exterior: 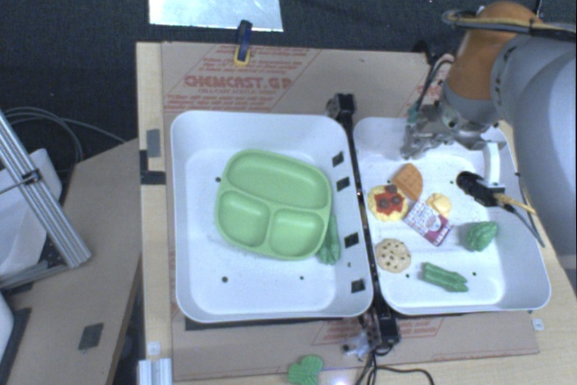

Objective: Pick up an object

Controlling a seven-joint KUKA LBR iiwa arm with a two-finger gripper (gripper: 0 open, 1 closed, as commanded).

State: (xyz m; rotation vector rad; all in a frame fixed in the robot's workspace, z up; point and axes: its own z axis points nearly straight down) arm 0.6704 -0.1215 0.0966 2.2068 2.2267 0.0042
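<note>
Left bin (194, 221) holds a green tray (272, 203). Right bin (518, 284): pizza slice (388, 202), waffle (408, 180), cookie (392, 255), bean pod (444, 277). The hand (422, 140) hangs at its far edge; grip state cannot be told. Approach stage; next, descend onto one item, likely the waffle.

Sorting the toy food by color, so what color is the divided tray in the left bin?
Light green; the divided tray shows clearly in the camera view.
</note>
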